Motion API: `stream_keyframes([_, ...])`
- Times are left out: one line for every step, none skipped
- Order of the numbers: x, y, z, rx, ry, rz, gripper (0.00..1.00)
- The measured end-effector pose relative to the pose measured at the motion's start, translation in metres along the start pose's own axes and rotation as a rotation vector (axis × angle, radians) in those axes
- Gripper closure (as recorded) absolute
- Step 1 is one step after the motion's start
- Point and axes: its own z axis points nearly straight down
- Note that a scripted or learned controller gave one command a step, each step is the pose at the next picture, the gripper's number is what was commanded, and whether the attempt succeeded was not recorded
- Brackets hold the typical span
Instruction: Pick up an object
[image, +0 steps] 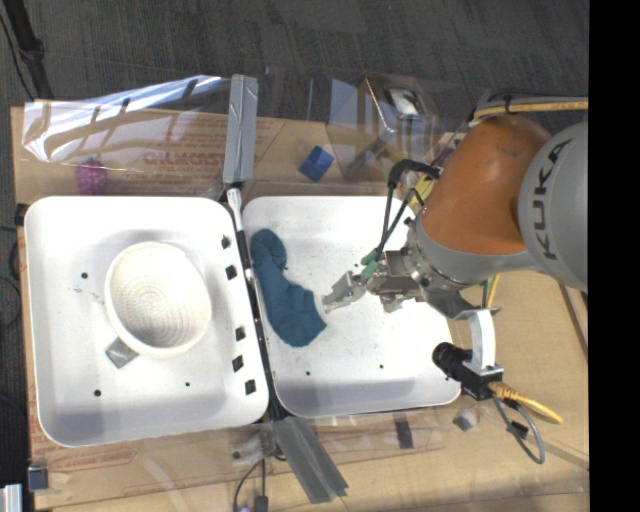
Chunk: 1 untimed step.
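Note:
A crumpled blue cloth (284, 290) lies along the left side of the right bin (340, 385). My gripper (343, 291) hangs low over the right bin, just right of the cloth's lower end, with its metal fingers (338, 293) pointing left toward it. Nothing shows between the fingers. In the left bin (60, 400) sits a white upturned bowl (158, 296) with a small grey piece (121, 352) at its lower left edge.
The grey and orange arm (490, 210) covers the right bin's right side. Behind the bins lie a blue cube (317, 163), a purple object (91, 178) and clear plastic sheeting (130, 100). A grey divider bar (240, 130) stands between the bins.

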Motion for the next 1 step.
stream_keyframes([-0.0063,0.0151,0.1718,-0.002,0.001,0.249,0.0])
